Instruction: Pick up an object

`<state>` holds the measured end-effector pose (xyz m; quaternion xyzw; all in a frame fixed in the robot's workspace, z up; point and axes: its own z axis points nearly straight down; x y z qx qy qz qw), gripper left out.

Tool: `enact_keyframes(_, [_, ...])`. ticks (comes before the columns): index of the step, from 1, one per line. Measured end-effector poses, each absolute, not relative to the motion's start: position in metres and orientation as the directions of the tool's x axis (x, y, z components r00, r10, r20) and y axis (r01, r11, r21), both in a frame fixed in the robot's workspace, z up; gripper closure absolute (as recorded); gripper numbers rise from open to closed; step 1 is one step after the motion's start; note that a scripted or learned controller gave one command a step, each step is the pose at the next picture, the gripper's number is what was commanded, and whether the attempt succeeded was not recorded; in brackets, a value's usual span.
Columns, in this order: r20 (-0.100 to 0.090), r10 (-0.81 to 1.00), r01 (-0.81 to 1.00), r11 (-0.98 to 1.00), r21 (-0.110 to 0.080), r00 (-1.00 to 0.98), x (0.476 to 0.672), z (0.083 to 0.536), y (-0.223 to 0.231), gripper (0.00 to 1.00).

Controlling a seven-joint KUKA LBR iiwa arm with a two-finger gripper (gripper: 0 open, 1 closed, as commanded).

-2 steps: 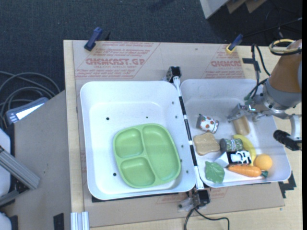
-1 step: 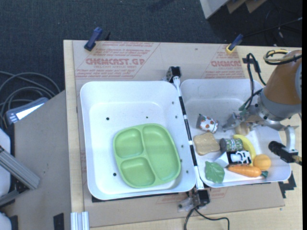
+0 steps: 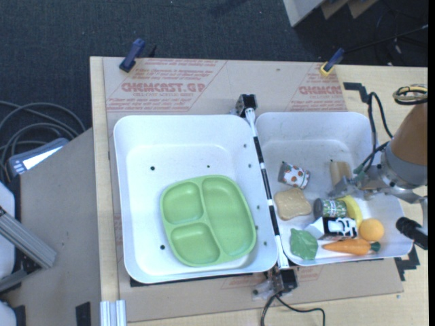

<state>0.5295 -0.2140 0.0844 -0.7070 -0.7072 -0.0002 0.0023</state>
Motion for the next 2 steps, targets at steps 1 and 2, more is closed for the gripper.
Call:
enact_keyframes(1, [0.001, 1.000, 1.000, -0.001, 0.000, 0.001, 0.530, 0.094, -0.214, 1.00])
enact_keyframes(2, [0.000, 1.000, 1.000, 0.002, 0.002, -0.002, 0.539, 0.181, -0.117, 1.00])
